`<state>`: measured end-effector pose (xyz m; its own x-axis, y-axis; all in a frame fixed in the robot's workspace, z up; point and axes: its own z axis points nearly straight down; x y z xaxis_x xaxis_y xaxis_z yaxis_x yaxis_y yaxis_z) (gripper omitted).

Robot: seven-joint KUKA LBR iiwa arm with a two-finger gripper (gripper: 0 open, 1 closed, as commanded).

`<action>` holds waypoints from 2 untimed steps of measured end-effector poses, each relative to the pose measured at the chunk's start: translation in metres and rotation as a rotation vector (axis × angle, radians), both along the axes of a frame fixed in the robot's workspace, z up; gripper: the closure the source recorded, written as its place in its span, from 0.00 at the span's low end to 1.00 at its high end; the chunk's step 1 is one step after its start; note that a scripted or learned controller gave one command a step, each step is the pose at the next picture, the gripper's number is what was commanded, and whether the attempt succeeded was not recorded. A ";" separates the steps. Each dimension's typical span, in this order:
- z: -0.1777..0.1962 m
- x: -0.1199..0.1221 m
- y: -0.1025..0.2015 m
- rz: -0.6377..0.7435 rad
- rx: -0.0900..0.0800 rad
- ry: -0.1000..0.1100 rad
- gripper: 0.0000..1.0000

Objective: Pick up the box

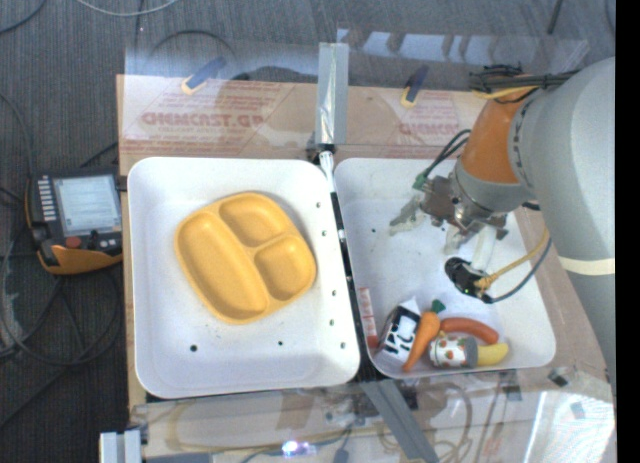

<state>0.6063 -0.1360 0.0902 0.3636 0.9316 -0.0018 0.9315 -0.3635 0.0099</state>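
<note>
The bench is taken up by two white bins, set side by side. The left bin [160, 351] is well apart from the gripper, far to its left, and a yellow divided tray [247, 254] is seen lying in its middle, three compartments, nothing in them.

The right bin [390, 201] is the one entered by the arm [560, 171], grey with the orange band above the wrist. The gripper [468, 226] is held over the upper middle of this bin, pointing downward. Whether it is released or clenched cannot be told; the tip is lost among dark fittings and a looped cable. Nothing is seen gripped.

A small cluster is noted below the gripper and slightly to its left, at the near edge of the same bin. The box [400, 330] is the leftmost piece: small, white with black print, tilted, close to the divider wall. A carrot [422, 337] is laid against its right side, touching. Further right, a red sausage-like piece [470, 329], a small can [451, 352] and a yellow banana-like piece [492, 353] are bunched together.

The box is judged light and stiff, probably thin card, liable to dent if squeezed hard. A hold across its two narrower flat faces is judged best, taken from above; the carrot is likely to be nudged.
</note>
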 end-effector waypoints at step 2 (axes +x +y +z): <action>-0.001 0.048 -0.044 -0.122 0.001 0.001 0.00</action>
